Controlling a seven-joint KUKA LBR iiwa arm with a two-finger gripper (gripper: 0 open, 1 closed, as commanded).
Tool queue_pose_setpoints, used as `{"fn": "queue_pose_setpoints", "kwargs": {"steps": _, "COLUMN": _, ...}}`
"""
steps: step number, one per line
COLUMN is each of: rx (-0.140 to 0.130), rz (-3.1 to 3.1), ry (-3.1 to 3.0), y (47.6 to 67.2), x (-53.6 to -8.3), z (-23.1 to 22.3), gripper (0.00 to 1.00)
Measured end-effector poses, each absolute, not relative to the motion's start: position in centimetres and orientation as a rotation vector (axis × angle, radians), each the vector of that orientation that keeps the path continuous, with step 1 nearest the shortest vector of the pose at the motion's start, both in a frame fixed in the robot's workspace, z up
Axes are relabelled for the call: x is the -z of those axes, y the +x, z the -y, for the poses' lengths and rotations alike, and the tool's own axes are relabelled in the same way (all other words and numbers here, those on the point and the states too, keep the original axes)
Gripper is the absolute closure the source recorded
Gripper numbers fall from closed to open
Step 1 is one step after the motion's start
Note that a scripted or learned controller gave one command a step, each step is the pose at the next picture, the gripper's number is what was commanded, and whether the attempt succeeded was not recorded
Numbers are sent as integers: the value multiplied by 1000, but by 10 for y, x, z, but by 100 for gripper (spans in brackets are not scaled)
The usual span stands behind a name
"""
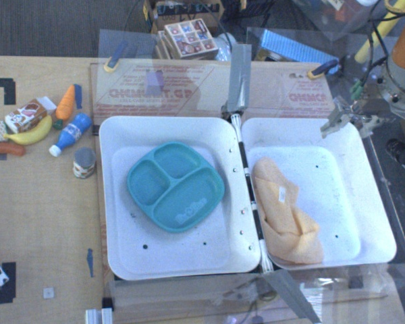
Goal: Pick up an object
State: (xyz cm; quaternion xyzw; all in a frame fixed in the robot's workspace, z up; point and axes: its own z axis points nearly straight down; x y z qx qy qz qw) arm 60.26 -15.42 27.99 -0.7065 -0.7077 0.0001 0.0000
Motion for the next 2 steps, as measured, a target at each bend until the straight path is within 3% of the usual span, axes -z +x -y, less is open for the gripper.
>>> {"fn": "queue_pose_setpoints", "kwargs": {"steps": 1, "rx": 0, "rz": 2208, "ry": -2234, "y": 515, "x": -178, "z": 143, "gripper": 0}}
{"fn": "queue_pose_setpoints", "kwargs": {"steps": 2, "rx": 13, "rz": 2184, "ry": -2271, "y": 486, "x": -90, "z": 119, "gripper": 0}}
